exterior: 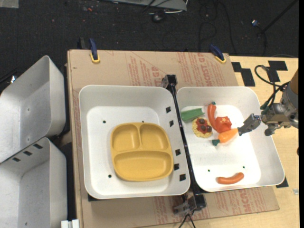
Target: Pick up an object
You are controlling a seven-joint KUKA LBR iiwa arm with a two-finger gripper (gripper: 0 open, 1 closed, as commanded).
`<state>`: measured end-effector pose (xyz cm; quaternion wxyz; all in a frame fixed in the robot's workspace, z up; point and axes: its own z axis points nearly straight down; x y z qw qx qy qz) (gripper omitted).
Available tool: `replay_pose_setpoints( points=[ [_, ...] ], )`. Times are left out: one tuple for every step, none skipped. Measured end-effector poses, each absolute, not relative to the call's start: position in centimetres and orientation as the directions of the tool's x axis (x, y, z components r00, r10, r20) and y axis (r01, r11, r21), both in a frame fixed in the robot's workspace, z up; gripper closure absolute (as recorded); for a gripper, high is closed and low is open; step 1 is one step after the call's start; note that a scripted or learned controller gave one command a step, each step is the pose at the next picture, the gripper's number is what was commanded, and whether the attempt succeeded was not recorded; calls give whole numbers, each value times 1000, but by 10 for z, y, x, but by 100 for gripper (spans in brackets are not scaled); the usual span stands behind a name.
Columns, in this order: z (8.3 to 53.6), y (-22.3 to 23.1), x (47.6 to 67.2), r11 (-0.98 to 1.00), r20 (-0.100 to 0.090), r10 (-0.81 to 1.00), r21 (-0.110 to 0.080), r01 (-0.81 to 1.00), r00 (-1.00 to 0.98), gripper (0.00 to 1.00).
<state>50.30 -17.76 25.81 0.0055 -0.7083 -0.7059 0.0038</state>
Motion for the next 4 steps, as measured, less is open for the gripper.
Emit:
replay_pose_setpoints(
  points=[
    [265,-177,505,0,-1,1000,0,1000,0,0],
    [201,-173,508,-1,2,1000,-6,1000,1,0],
    [143,-182,508,-2,1,1000,-5,1000,2,0],
    [89,-182,507,-1,2,1000,-5,1000,1,0]
  ],
)
